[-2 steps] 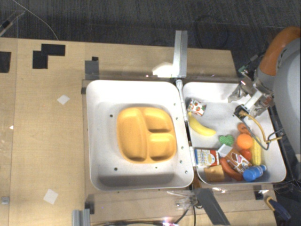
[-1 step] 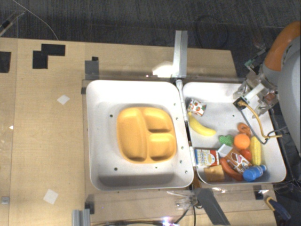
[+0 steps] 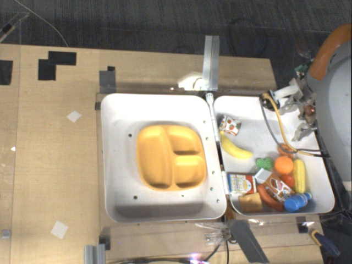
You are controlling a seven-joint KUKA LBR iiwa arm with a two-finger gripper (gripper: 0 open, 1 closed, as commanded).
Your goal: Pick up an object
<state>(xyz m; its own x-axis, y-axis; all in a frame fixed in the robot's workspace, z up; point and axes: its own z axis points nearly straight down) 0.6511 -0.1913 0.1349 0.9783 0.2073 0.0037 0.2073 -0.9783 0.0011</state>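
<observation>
The right bin [image 3: 247, 111] holds several toy foods. A small white carton with a strawberry print [image 3: 230, 126] lies near its left wall, with a yellow banana [image 3: 236, 149] just below it. Toward the front right are a green piece [image 3: 265, 163], an orange [image 3: 284, 165], a corn cob [image 3: 299, 175], a blue-and-white carton [image 3: 240, 183], a red-labelled packet [image 3: 276, 190], a brown piece [image 3: 250, 202] and a blue piece [image 3: 297, 202]. My gripper [image 3: 300, 113] hangs over the bin's right rim, above and apart from the pile, with nothing seen in it.
The left bin [image 3: 118, 147] holds a yellow divided tray [image 3: 170, 155]. A metal post [image 3: 211, 62] stands behind the seam between the bins. An orange cable [image 3: 278, 131] loops over the right bin. The grey arm with its orange band [image 3: 330, 45] fills the right side.
</observation>
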